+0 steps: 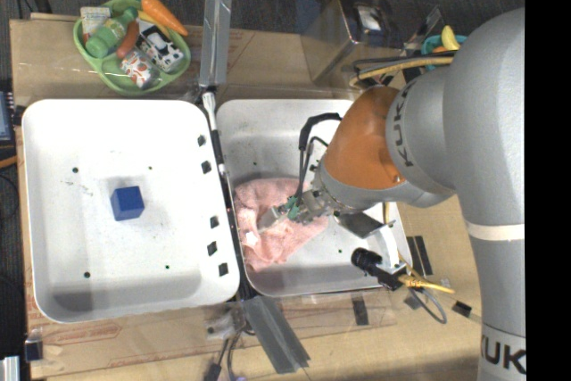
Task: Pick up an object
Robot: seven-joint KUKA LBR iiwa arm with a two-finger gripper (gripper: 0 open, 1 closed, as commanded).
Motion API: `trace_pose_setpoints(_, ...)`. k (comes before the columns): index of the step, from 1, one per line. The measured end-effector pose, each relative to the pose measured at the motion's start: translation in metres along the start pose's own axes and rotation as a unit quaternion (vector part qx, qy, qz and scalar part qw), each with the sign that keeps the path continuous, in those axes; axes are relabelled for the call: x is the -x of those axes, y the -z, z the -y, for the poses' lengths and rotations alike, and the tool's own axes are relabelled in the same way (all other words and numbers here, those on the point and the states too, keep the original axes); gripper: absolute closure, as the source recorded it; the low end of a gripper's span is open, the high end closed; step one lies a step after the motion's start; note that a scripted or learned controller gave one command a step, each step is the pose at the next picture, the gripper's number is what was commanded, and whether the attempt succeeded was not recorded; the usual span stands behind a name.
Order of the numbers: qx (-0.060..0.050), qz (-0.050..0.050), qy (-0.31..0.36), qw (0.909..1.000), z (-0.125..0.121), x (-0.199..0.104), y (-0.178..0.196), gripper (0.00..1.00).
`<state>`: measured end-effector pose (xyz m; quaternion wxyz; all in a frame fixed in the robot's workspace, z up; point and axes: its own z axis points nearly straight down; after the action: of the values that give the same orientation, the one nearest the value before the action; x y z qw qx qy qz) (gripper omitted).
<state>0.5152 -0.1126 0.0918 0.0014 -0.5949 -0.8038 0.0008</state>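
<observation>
Pink crumpled cloth lies in the right white bin, toward its left wall. Down on the cloth's right part sits the gripper; open or closed, I cannot tell. A small blue cube rests in the left white bin, well apart.

The scene is lit brightly and evenly from above. The white left bin is nearly washed out, with soft shadow gathered along its near wall. Behind that bin the floor is left dim. Slight softness is seen throughout.
</observation>
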Motion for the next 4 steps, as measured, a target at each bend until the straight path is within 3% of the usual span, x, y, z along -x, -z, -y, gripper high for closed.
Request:
trace_pose_setpoints(1, 0.0, 0.0, 0.003, 1.0, -0.001, 0.0, 0.009, 1.0)
trace_pose_setpoints(2, 0.0, 0.0, 0.002, 1.0, -0.001, 0.0, 0.01, 0.0)
trace_pose_setpoints(3, 0.001, 0.0, -0.086, 0.9963, -0.07, 0.044, 0.0, 0.0)
trace_pose_setpoints(4, 0.0, 0.0, -0.189, 0.9821, -0.125, 0.037, 0.056, 0.0)
